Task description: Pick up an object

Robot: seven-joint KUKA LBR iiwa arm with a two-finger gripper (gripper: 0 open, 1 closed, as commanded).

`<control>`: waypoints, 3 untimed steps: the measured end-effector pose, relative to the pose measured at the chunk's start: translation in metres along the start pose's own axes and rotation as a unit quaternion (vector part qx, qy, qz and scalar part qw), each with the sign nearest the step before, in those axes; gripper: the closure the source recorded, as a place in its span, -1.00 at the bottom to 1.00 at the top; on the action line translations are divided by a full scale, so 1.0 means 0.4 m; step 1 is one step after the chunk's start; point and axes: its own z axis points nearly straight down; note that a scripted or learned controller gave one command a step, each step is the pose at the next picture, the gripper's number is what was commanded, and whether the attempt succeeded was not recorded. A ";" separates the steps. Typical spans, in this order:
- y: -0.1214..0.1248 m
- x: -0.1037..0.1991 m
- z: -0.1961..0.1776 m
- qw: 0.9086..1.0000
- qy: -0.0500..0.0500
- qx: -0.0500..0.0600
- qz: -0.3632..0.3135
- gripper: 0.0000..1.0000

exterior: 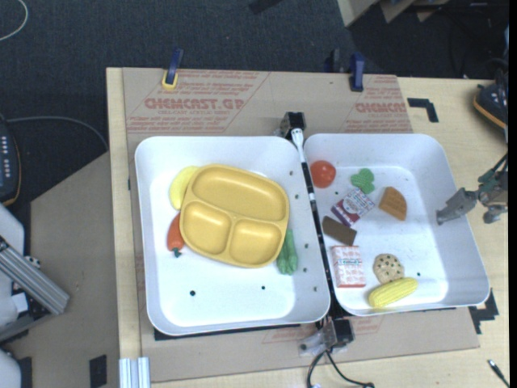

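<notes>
My end effector (462, 204) hovers at the right bin's (452, 164) right rim; I cannot tell its state.

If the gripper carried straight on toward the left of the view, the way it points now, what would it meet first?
Probably the brown bread-like piece in the right bin. The gripper sits at that bin's right rim, pointing left across it. Its height above the bin is unclear, so it might pass over.
</notes>
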 end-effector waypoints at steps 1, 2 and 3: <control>0.007 0.001 -0.015 1.000 -0.002 -0.006 -0.002 -1.00; 0.004 0.003 0.090 1.000 -0.001 -0.004 -0.002 -1.00; 0.001 0.008 0.197 1.000 0.000 -0.003 -0.002 -1.00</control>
